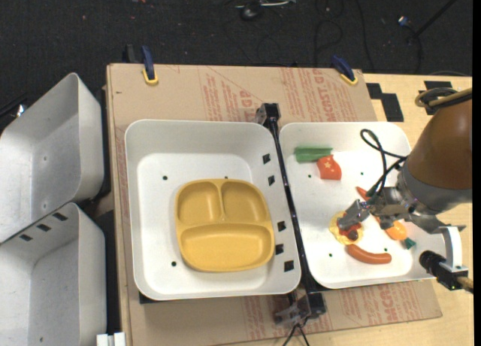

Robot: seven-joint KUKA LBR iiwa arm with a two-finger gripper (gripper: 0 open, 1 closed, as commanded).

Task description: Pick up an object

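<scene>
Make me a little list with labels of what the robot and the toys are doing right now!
Left bin: a yellow divided plate
Right bin: green piece, red strawberry-like toy, red sausage-like toy, yellow piece, orange piece
Gripper: low over the yellow piece, by the toy pile
Holding something: cannot tell

Much of the left white bin (143, 186) is taken up by a yellow compartmented plate (224, 224); open floor is left along the right bin's (398, 271) far edge, past a green strip (313, 154) and red piece (329, 167).
</scene>
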